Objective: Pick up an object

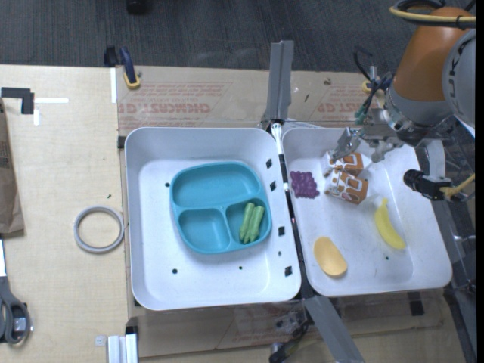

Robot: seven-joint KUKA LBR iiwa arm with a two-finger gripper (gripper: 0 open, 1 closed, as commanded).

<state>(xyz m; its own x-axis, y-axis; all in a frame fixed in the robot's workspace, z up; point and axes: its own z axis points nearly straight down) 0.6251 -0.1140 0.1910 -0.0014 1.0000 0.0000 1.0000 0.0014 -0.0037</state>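
Observation:
My gripper (pixel 355 153) hangs over the back of the right bin (pixel 423 274), its fingers spread open. Just below it lies a brown and white patterned toy (pixel 349 186), and the toy's upper end sits between the fingertips, which are not closed on it. Purple grapes (pixel 305 184) lie to the toy's left. A yellow banana (pixel 389 228) rests to its lower right. An orange-yellow oval piece (pixel 330 256) lies near the bin's front.
The left bin (pixel 151 263) holds a teal divided plate (pixel 215 186) with green pods (pixel 252 222) in its right compartment. On the wooden bench lie a ring of tape (pixel 98 228) and scissors (pixel 11 320) at far left. A grey divider post (pixel 280 82) stands between the bins.

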